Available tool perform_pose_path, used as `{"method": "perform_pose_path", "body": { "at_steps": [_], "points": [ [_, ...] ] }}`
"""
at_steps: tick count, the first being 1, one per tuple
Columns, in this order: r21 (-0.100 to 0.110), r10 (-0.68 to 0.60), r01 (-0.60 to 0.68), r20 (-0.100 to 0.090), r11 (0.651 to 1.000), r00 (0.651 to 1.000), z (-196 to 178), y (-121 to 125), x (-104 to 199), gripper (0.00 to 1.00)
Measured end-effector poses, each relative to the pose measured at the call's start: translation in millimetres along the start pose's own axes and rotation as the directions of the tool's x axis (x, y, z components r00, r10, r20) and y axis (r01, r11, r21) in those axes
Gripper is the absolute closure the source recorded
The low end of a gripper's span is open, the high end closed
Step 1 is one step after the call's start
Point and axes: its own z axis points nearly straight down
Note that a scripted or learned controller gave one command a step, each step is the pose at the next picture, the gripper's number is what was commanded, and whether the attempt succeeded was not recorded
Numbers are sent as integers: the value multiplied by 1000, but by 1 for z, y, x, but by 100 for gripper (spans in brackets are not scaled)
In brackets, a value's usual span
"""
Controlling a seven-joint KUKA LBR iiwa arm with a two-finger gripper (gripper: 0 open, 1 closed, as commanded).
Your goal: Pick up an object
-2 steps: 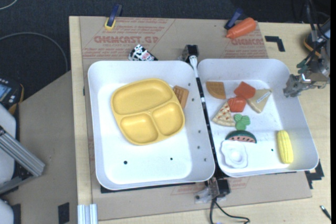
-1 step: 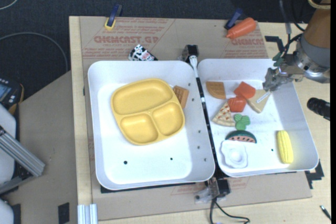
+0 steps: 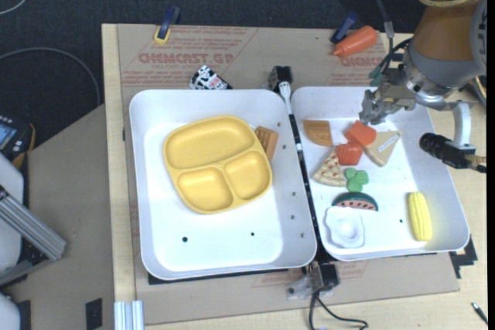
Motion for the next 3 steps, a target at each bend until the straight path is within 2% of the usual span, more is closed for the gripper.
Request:
{"method": "perform_pose_path", "body": {
  "at_steps": [1, 2, 3],
  "points": [
    [-1, 0, 0, 0, 1000, 1000, 6, 35, 46, 100],
    [-1, 3, -3, 0, 1000, 1000, -10, 41, 66, 100],
    [0, 7, -7, 2, 1000, 1000, -12, 41, 55, 100]
  ]
}}
